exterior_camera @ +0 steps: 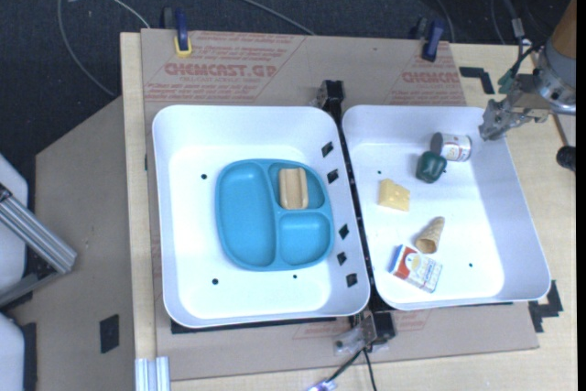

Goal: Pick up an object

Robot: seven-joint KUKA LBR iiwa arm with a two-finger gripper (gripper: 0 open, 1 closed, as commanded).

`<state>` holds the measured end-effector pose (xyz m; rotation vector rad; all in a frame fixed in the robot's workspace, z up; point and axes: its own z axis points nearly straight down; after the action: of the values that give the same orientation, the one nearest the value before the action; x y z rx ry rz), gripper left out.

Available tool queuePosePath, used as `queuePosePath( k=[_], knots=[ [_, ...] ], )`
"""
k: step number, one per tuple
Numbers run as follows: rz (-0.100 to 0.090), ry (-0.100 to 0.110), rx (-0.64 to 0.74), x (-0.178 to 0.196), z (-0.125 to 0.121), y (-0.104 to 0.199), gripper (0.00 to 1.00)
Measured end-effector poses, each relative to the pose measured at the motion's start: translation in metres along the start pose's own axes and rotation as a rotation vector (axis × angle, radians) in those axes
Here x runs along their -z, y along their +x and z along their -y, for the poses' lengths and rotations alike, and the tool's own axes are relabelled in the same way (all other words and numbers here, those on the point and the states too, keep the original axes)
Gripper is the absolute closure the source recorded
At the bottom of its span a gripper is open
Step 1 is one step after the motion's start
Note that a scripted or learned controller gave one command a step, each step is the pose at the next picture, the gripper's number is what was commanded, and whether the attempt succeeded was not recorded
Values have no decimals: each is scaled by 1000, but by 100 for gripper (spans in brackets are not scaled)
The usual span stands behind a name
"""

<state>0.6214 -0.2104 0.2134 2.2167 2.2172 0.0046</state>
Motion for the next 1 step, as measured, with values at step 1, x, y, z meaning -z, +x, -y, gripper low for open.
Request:
queuePosePath(
  k=[1],
  knots=[
    [0, -1, 1, 47, -2, 0, 100]
  ],
)
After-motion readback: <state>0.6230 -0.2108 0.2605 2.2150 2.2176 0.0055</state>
